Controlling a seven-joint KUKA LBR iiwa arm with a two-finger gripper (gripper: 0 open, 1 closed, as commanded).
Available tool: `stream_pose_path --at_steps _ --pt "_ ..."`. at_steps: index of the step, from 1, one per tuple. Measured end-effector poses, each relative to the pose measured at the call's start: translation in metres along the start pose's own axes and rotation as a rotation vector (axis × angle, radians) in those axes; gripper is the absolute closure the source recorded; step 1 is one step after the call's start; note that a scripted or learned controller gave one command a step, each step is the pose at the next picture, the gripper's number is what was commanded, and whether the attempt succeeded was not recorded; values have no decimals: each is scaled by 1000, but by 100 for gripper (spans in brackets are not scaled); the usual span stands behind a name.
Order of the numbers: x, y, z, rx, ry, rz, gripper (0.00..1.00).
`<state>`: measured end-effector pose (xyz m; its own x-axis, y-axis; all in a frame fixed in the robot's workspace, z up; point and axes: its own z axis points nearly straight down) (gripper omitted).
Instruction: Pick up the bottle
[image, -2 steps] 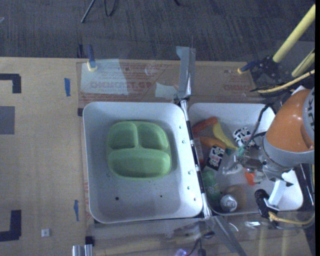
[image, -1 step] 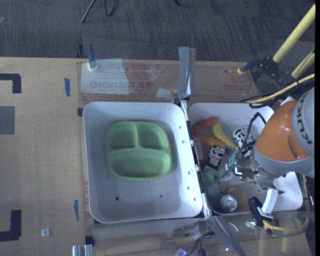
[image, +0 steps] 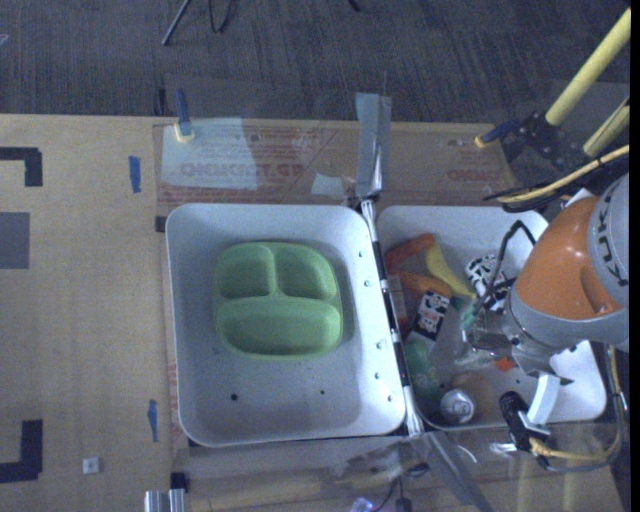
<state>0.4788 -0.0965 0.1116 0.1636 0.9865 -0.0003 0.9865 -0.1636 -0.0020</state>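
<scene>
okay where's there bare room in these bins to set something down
Left bin: bare floor all around the green divided plate, widest along the near edge below it. Right bin: crowded, with toys, a clear bottle and the arm over it; hardly any bare floor.

Dim, soft-focus frame with faint glare on clear plastic.

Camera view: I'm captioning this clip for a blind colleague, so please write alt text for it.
A grey arm with an orange band reaches from the right over the right white bin, which holds a jumble of small objects, including a clear bottle lying near its front edge. The left white bin holds a green divided tray.
</scene>
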Motion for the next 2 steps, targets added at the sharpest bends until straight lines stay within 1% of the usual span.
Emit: stream_pose_path --at_steps 1,2 --pt "-41 47 -53 -2 -1 149 100" --pt "-55 15 25 -4 3 452 100"
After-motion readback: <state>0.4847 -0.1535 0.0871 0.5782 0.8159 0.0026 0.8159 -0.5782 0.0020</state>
